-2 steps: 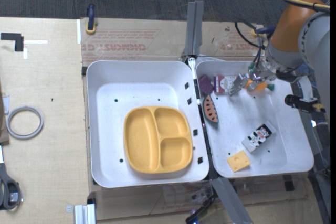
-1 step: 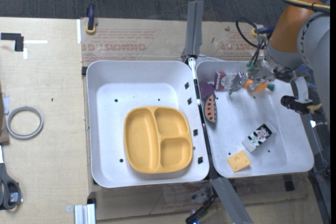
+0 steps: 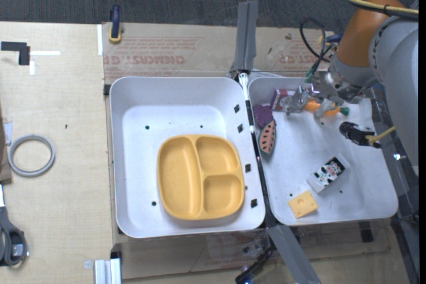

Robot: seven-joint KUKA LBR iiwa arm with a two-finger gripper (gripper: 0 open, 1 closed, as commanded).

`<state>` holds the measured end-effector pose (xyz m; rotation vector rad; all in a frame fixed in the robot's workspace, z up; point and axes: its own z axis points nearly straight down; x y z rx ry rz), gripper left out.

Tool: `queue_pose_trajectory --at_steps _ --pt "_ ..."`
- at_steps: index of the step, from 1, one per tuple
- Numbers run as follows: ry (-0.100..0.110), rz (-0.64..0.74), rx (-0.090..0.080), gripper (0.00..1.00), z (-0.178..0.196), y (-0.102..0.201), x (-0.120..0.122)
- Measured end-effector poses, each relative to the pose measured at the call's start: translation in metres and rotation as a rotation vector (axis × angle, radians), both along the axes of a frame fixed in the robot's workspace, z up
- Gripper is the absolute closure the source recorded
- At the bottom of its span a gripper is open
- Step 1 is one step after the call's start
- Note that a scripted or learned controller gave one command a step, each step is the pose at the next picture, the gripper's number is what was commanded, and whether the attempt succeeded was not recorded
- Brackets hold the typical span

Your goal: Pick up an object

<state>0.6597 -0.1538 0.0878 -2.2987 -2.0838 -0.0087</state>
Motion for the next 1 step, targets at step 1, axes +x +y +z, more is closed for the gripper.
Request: queue_pose_trajectory --at_steps 1 --pt "0.033 -0.619 -0.039 0.00 -0.0015 0.0102 -0.0091"
